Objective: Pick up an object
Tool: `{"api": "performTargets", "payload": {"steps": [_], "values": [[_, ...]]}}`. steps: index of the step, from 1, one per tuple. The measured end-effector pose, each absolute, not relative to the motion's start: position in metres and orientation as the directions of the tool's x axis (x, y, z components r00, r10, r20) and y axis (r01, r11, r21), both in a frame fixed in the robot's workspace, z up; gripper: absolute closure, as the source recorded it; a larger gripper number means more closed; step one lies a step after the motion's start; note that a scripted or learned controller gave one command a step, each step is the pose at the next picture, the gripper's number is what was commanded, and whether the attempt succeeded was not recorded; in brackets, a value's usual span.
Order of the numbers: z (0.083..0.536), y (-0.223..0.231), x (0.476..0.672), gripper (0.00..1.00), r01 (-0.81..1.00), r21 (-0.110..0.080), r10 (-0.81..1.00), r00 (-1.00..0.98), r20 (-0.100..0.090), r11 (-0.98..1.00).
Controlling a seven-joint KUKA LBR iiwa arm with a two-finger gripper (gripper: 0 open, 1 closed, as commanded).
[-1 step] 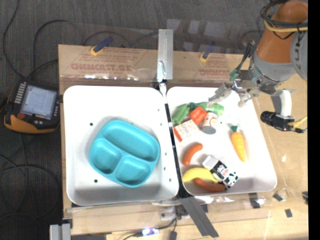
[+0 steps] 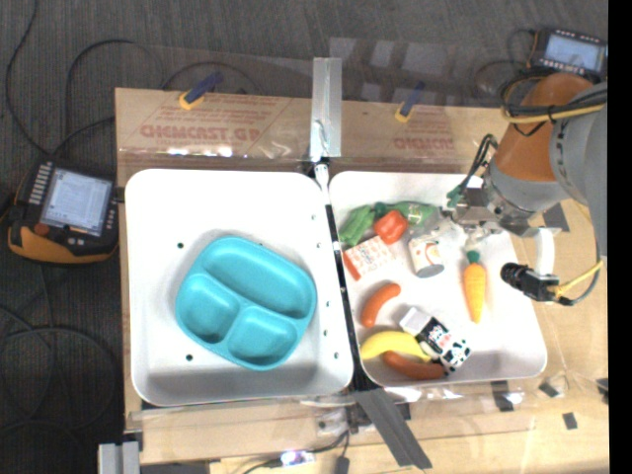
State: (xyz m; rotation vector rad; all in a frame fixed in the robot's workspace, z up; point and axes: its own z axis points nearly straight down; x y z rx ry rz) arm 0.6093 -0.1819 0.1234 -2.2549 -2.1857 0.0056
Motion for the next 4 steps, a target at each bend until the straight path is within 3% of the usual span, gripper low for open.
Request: {"api": "performTargets", "payload": {"steps": [1, 2, 4], "values": [[0.089, -0.181, 0.612, 0.00, 0.999, 0.009, 0.999, 0.039, -0.005, -0.039], [0.203, -0.126, 0.604, 0.00, 0.999, 0.000, 0.999, -0.046, 0.002, 0.046], [0.176, -0.126, 0.611, 0.00, 0.993, -0.002, 0.993, -0.117, -0.002, 0.117]]}}
